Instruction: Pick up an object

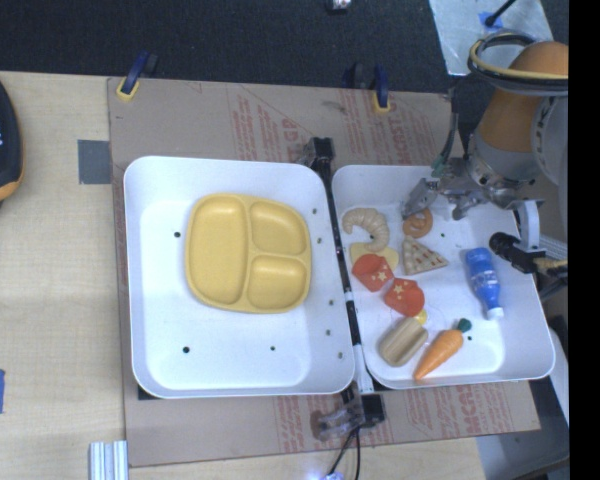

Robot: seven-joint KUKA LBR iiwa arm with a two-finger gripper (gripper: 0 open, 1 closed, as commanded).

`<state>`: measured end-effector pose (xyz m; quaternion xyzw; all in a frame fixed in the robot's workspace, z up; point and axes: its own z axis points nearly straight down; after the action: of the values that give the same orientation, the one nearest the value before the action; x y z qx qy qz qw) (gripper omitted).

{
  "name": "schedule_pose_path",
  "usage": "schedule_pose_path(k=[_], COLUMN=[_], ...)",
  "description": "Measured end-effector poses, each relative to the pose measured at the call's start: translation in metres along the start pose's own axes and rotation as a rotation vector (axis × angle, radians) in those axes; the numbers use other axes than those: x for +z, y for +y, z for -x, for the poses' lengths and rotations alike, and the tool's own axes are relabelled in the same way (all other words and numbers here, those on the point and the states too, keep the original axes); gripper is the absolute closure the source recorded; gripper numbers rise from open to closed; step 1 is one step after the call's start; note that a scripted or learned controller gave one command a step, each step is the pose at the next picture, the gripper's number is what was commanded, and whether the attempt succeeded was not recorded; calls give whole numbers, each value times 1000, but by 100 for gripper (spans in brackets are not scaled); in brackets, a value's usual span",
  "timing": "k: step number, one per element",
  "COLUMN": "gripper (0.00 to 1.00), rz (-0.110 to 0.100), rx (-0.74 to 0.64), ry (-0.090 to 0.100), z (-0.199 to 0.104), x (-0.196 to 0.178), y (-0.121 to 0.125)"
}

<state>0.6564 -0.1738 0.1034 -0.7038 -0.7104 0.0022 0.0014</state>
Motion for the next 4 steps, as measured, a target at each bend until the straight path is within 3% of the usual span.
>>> schedule_pose_path(k=[2, 3, 4], gripper=[0, 100, 100], rz=[-1, 0, 0], rx=[1, 0, 10], ry=[1, 0, 0], z=[-34, -32, 8], x=[11, -1, 0], y=[0, 1, -63])
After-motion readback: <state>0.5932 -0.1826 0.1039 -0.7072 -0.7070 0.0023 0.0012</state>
